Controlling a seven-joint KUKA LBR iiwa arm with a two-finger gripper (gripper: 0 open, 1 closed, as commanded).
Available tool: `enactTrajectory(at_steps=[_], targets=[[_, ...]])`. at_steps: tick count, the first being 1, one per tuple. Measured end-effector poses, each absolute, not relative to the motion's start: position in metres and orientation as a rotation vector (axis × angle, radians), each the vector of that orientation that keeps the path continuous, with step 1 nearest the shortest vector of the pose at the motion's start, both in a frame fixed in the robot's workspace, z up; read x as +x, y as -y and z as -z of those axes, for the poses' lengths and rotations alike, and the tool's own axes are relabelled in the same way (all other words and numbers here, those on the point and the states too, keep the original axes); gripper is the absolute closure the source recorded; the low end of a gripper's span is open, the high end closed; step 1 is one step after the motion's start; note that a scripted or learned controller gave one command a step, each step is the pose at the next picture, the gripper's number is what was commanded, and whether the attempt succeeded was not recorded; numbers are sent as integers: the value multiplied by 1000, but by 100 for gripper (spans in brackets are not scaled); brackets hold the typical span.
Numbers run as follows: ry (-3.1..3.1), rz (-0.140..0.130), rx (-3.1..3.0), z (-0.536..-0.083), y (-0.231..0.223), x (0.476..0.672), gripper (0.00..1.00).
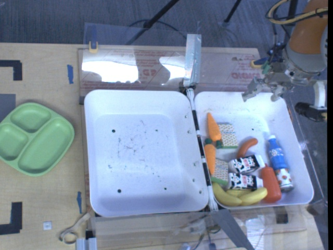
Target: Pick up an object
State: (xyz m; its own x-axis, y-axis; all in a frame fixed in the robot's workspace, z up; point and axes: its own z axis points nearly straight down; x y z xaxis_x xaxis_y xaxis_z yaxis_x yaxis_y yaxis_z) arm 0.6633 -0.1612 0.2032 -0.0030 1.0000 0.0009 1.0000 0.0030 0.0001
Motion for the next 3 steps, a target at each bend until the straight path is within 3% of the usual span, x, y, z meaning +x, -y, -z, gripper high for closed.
enactTrajectory(at_steps=[1,2,3], targets=[[2299,1,-2140,-109,182,576,0],[2254,17,-2183,-109,216,546,0],[2306,30,-2134,-90,212,550,0]])
